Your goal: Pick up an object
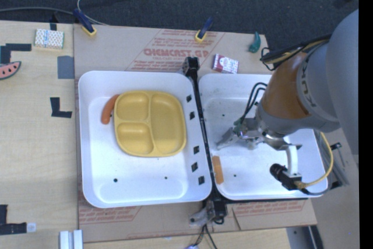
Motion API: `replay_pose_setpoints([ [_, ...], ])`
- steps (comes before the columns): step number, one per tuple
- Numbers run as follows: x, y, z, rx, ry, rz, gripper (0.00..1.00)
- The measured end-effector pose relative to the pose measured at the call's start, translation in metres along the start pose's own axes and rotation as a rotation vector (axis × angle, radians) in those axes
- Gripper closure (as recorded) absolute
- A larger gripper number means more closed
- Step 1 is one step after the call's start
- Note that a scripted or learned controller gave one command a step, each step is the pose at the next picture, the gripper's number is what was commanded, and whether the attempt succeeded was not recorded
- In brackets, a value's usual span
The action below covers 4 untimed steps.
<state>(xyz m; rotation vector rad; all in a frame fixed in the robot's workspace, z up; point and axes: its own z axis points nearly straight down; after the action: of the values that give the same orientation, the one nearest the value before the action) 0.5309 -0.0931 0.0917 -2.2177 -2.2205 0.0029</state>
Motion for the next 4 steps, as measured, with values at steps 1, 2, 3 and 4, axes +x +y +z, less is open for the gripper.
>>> replay_pose_setpoints([
  [1, 0.0006, 0.0, -0.0093, 0.001, 0.001, 0.0, 1.0],
  [2, 0.0006, -0.0001, -0.0093, 0.001, 0.002, 0.0, 0.0],
  [3, 0.0016, -0.0002, -0.0183, 0.003, 0.003, -0.002, 1.0],
  [4, 0.0015, -0.0003, -0.0183, 0.003, 0.003, -0.001, 0.0],
])
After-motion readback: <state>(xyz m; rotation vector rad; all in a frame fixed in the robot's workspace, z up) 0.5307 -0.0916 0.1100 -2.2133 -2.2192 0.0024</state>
